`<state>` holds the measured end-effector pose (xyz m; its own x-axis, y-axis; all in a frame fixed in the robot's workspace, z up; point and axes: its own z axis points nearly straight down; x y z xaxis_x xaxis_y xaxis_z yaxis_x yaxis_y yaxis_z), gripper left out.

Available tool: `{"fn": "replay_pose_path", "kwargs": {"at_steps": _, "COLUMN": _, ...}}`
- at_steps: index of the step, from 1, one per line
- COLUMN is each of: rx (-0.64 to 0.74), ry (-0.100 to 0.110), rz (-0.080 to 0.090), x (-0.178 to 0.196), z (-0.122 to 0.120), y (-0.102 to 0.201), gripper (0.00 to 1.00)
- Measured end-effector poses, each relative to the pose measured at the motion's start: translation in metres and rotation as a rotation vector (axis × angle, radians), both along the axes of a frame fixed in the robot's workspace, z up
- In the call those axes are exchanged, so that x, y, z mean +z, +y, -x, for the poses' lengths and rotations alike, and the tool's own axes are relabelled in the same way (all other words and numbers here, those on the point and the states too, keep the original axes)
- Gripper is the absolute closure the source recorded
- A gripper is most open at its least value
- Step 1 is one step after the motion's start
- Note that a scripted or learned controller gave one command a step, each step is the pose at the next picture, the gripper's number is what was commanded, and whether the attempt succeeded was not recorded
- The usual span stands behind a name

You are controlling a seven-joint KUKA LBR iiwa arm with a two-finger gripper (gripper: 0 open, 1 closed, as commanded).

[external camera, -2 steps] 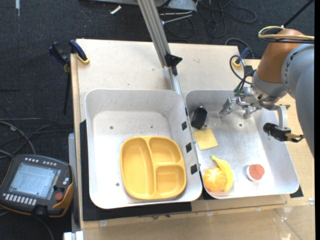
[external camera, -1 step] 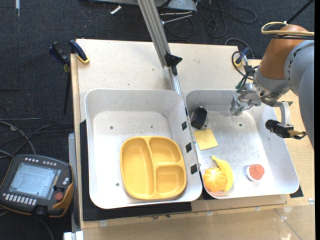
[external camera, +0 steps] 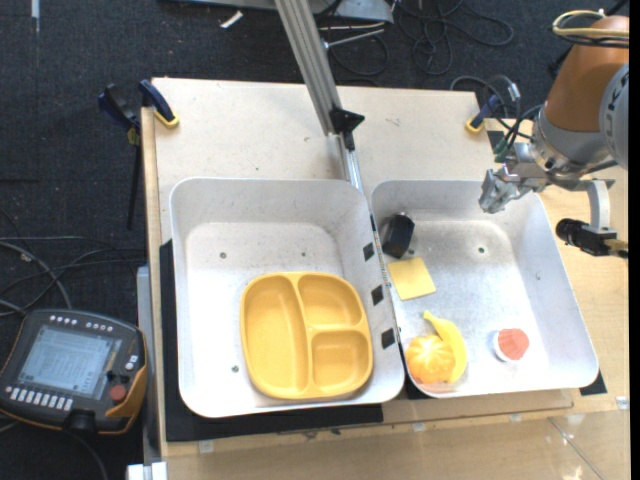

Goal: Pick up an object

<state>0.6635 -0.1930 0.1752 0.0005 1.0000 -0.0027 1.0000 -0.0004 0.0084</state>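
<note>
Two white bins sit side by side on the counter [external camera: 250, 128], and the tool [external camera: 496, 194] hangs over the right bin's [external camera: 540, 258] far rim; can't tell its state. All objects lie well apart from it: black object [external camera: 398, 233], yellow card [external camera: 412, 278], banana [external camera: 447, 340], red disc [external camera: 512, 344].

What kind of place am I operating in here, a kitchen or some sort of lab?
Most likely a robotics lab, not a kitchen. A grey handheld teach pendant with a screen lies on dark carpet, loose black cables trail behind the bench, and clamps fix the pale wooden board under two shallow white bins.
</note>
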Motion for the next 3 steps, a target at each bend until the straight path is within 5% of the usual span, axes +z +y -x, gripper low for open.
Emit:
{"fn": "replay_pose_path", "kwargs": {"at_steps": 2, "rx": 0.003, "ry": 0.001, "rz": 0.000, "x": 0.098, "z": -0.002, "y": -0.003, "gripper": 1.00}}
{"fn": "replay_pose_path", "kwargs": {"at_steps": 3, "rx": 0.007, "ry": 0.011, "rz": -0.004, "x": 0.087, "z": 0.022, "y": 0.052, "gripper": 1.00}}
